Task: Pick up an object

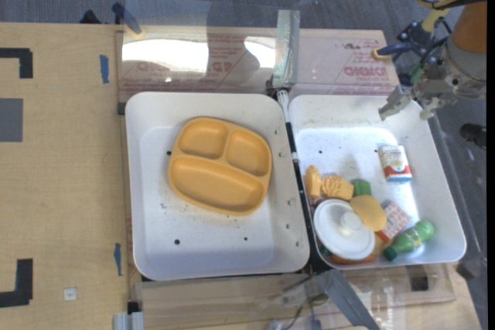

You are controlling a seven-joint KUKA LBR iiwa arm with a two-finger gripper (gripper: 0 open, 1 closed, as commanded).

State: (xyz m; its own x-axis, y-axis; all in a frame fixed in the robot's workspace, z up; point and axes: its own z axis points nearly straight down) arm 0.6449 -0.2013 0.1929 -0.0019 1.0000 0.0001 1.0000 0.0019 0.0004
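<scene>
The two-finger gripper (pixel 407 102) hangs released, fingers spread, over the far right corner of the right white bin (pixel 445 166). The small white carton with red label (pixel 394 163) lies apart from the clutter, nearest; descend squarely over it, straddling its narrow sides.

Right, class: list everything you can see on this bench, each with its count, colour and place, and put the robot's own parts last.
Bins: two, white, side by side; left bin, right bin.
Divided plate: one, yellow-orange, three compartments, in the left bin.
Small carton: one, white and red, right bin, apart from the pile.
White bowl: one, near edge of the right bin.
Bottle: one, green, lying at the right bin's near right corner.
Toy foods: several, yellow-tan, clustered beside the bowl.
Arm: one, orange band, upper right.
Pincer: one, above the right bin's far right corner, holding nothing visible.
</scene>
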